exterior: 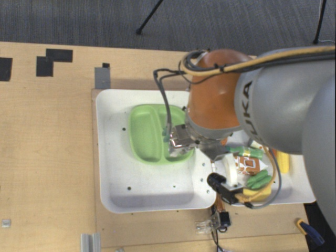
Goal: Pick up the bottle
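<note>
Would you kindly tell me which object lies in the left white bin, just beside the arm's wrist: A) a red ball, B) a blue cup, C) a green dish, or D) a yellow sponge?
C: a green dish lies in the left white bin, its right side partly covered by the arm's orange-banded wrist.

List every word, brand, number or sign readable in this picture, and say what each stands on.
"KUKA": dark letters running sideways on the grey arm, partly cut off by its curve.
Orange-and-white pack in the right bin: printing too small and blurred to read.
Black marks on the bench: plain shapes, no text.
Nothing else readable.
</note>
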`<state>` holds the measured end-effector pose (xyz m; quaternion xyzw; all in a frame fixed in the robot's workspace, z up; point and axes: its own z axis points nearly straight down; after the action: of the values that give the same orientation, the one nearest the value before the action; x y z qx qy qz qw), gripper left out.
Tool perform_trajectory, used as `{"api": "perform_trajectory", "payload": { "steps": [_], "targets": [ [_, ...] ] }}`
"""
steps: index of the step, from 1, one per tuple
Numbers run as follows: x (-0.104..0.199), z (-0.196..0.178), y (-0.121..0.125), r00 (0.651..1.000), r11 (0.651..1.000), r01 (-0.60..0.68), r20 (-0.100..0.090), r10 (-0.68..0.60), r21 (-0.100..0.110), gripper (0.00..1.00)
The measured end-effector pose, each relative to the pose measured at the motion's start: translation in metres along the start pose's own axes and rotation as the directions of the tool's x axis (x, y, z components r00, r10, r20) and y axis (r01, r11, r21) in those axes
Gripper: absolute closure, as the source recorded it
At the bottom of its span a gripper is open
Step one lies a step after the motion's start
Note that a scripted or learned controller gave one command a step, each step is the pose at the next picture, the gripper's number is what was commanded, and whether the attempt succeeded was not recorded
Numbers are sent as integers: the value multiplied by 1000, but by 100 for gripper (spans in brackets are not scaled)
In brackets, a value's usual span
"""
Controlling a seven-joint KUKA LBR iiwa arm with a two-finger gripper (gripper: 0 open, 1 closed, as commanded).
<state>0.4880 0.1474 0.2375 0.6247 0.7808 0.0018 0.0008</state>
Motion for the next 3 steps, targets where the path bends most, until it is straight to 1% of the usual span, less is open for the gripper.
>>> {"api": "perform_trajectory", "payload": {
  "steps": [1, 2, 3],
  "targets": [
    [47, 51, 9, 988, 988, -153, 1, 153, 5, 100],
    [81, 11, 17, 763, 763, -646, 3, 646, 3, 100],
    [82, 1, 17, 769, 769, -639, 3, 639, 4, 100]
  ]
}}
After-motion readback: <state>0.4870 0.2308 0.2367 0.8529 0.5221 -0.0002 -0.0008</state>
